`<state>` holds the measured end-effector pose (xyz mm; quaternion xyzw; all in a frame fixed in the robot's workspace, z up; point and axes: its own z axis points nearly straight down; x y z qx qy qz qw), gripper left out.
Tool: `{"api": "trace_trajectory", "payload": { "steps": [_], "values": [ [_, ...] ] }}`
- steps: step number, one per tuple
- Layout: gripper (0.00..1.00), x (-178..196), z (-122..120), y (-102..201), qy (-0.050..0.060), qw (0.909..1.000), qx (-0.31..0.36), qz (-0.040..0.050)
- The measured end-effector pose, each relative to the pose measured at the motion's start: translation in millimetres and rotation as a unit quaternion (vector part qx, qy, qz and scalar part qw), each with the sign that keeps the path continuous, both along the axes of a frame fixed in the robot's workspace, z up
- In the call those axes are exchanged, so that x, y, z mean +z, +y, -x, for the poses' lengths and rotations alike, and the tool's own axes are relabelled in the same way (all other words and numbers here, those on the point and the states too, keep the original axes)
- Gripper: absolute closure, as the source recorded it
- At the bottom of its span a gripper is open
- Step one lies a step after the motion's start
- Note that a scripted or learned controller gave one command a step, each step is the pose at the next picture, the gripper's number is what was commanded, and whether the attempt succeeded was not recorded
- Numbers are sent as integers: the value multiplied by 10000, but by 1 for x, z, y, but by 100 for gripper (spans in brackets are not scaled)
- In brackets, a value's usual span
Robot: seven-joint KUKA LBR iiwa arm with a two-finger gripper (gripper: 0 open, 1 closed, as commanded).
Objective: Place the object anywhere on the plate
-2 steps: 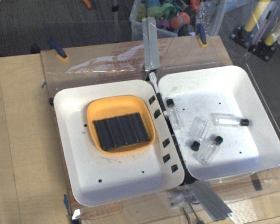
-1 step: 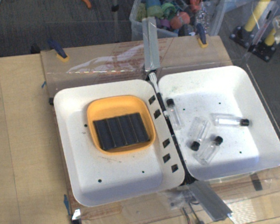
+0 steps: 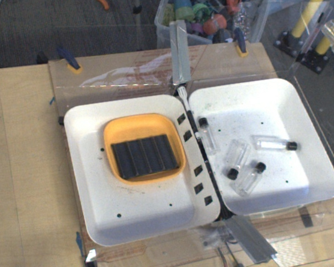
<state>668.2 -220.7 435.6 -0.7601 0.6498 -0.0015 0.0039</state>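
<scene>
Vials with black caps, four of them, all sat well apart from the orange plate (image 3: 114,132), over in the right bin (image 3: 310,119), so none had made it onto the plate. The nearest vial (image 3: 206,136) lay just past the seam between the bins, closest to the plate's right edge and roughly level with its middle. Further from the plate, a pair lay close together: one vial (image 3: 236,156) with its cap pointing down-left, and another vial (image 3: 251,177) just below it with its cap up-right. The last vial (image 3: 274,144) was the farthest out from the plate, lying almost sideways with its cap on the far end.

The plate itself sat in the left bin (image 3: 87,170) and already had a dark ribbed block (image 3: 144,155) covering most of its middle, with bare orange rim around it.

As for the pincer, I honestly couldn't tell if it was spread or pressed together, or how the vials lay relative to it.
</scene>
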Motion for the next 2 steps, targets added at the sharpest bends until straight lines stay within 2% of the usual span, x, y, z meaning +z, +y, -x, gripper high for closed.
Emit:
{"api": "trace_trajectory", "payload": {
  "steps": [1, 2],
  "values": [
    [100, 0, 0, 5, 2, 9933, 1156, 7],
    [100, 0, 1, 6, 16, 9940, 1091, -2]
  ]
}}
